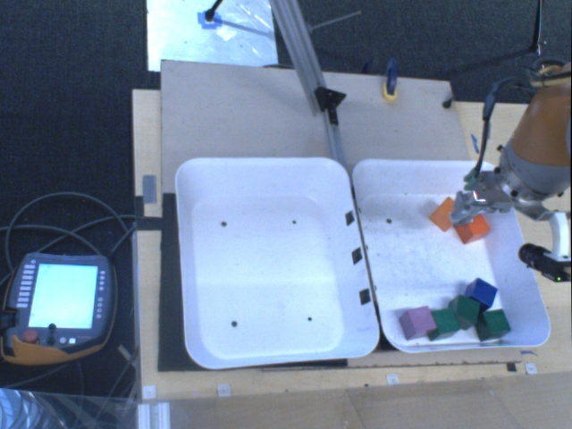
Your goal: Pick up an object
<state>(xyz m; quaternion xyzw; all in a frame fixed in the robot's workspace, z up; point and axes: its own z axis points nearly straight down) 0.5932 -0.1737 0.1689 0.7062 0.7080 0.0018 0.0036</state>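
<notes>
- Arm [543, 128]: I log it entering from the right, orange band above a grey wrist, bent down over the upper right part of the right bin.
- Gripper [465, 211]: I see it low over the right bin, set between two orange blocks. I cannot tell from this angle how it is set, nor whether it has hold of anything.
- Orange blocks: one [441, 214] just left of the gripper, one [475, 229] just below and right of it; both look to touch or nearly touch the tool.
- Right bin [429, 170]: white, shallow, its floor lightly speckled.
- Block cluster, lower right corner of the right bin: a pink block [416, 322], a green block [443, 323] against it, another green block [465, 310], a third green block [492, 325], and a blue block [481, 291] at the top of the group. All sit close together, well apart from the gripper.
- Left bin [201, 186]: white, beside the right bin, with small dark dots on its floor.
- Teach pendant [56, 307]: on the dark floor to the left of the bench, screen lit, cables looped around it.
- Bench [241, 105]: pale board under both bins.
</notes>
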